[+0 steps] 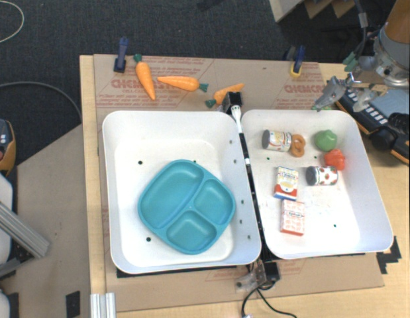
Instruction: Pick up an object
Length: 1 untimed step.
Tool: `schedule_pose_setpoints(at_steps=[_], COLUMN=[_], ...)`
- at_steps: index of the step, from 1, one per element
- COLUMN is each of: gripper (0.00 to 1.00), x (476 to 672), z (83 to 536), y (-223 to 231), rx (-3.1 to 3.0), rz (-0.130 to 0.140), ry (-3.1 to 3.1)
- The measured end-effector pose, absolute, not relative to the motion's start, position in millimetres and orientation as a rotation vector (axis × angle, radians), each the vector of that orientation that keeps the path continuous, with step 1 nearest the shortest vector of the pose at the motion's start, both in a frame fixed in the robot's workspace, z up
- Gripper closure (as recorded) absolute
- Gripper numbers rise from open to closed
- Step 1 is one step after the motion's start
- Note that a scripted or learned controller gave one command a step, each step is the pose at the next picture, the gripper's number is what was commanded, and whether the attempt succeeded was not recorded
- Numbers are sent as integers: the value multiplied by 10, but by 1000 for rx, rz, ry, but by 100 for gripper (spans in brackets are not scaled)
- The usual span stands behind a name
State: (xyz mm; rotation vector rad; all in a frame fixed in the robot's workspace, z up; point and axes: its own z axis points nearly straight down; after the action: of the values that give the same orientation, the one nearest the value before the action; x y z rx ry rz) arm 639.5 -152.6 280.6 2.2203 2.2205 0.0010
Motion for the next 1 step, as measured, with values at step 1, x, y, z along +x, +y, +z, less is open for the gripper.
schedule_pose_setpoints(at_steps=[1], gripper=[0], x=[6137], z=[1484], y=[-1380], rx=[2231], rz=[-12], ry=[2230])
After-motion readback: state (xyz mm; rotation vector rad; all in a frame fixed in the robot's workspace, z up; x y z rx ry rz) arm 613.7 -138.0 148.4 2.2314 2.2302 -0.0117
